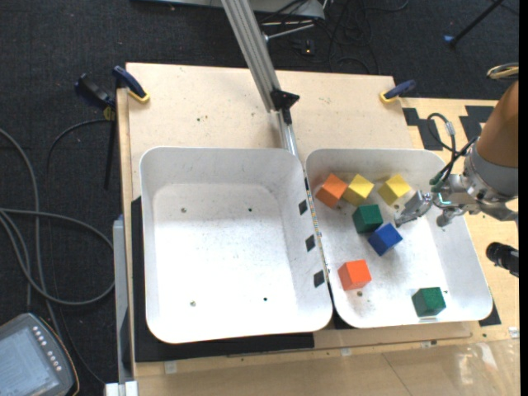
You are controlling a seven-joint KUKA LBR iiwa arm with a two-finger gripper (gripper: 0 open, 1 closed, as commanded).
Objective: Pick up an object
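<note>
The right bin [462, 246] holds several small cubes. An orange cube [332, 190], a yellow cube [360, 189] and another yellow cube [395, 189] line its far side. A dark green cube [368, 218] and a blue cube [384, 238] sit just below them. A red-orange cube [355, 274] and a second green cube [429, 301] lie nearer the front. My gripper [429, 209] hovers at the bin's right side, just right of the blue cube and the yellow cube, its fingers spread with nothing between them.
The left bin [165, 221] stands beside the right one on the wooden bench. A slanted metal pole [252, 44] crosses from the top to the bins' shared edge. Clamps sit at the bench's far corners.
</note>
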